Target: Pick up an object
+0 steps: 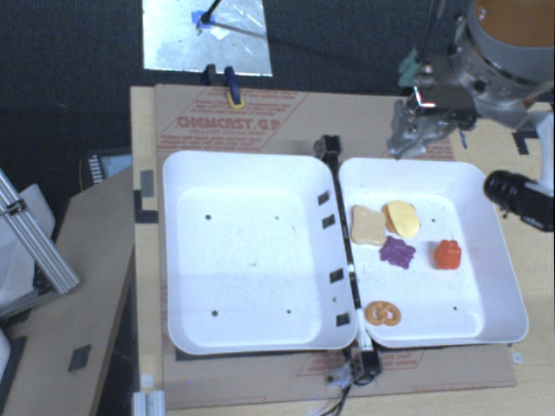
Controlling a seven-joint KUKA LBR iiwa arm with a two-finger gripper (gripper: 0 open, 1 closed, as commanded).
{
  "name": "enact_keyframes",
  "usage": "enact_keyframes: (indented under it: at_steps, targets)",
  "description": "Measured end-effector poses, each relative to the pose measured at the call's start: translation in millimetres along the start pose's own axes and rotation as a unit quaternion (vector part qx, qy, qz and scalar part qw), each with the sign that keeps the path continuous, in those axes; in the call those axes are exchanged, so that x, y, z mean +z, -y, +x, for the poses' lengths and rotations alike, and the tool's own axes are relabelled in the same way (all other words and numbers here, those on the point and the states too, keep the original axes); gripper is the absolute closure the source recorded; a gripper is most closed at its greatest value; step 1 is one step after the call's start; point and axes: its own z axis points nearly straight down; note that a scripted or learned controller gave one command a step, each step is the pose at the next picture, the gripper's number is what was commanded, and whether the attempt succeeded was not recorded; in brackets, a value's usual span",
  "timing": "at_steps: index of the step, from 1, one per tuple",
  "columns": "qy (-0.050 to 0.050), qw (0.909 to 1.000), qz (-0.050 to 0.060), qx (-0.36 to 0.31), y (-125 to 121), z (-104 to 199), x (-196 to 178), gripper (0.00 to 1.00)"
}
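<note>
Camera view looks down on two shallow white bins set side by side. The right bin [499,258] holds five small toy-food pieces, any of which could serve as the object to pick. A tan bread-slice shape [368,225] lies at about ten o'clock from the bin's middle, touching a yellow oval chip-like piece [402,218] at about twelve o'clock, which seems to overlap its edge. Just below them sits a purple knobbly grape-like cluster [397,252]; a red-orange blocky piece [447,255] stands apart at three o'clock, and a brown pretzel [382,314] lies alone at seven o'clock, near the front wall. The left bin [173,232] shows bare floor.

All five look like light, stiff plastic, probably smooth and a little slippery, not fragile. The red-orange piece looks the tallest and stands free, so pinching across its two sides seems the safest hold. The bread, chip and pretzel lie flat and thin, giving fingers little to close on; the purple cluster is bumpy and may roll.

The grey two-finger gripper [414,137] hovers above the bin's far rim at about twelve o'clock, well apart from every piece and holding nothing. Its fingers blur against the cardboard, so how far they are spread cannot be told. The arm is cut off at the upper right.
</note>
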Motion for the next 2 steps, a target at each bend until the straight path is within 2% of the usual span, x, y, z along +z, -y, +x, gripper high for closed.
enact_keyframes:
  at_steps: [1,2]
  targets:
    - [0.002,0.9999,0.010,-0.002,1.8,91.6,86.6,1.00]
    - [-0.001,1.0000,0.002,0.001,-31.8,127.1,-13.0,1.00]
